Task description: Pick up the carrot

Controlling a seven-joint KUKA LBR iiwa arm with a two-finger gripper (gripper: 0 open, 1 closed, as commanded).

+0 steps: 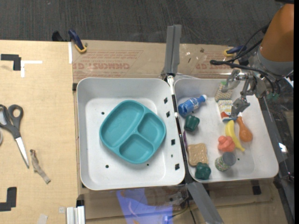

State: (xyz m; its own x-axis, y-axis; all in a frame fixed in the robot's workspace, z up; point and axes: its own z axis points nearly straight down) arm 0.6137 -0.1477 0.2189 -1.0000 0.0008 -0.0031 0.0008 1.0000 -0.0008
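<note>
Carrot beside banana, cardboard lettering (mirrored, unreadable), gripper above

You are looking at a robotics lab bench, not a home or kitchen. Two white bins sit side by side on cardboard held down by a clamp. Black tape marks and scissors lie on the plywood top at left. The right bin holds toy foods: a banana, bread, a small bottle. The left holds a teal tray. The arm trails loose cables over dark carpet.
</note>
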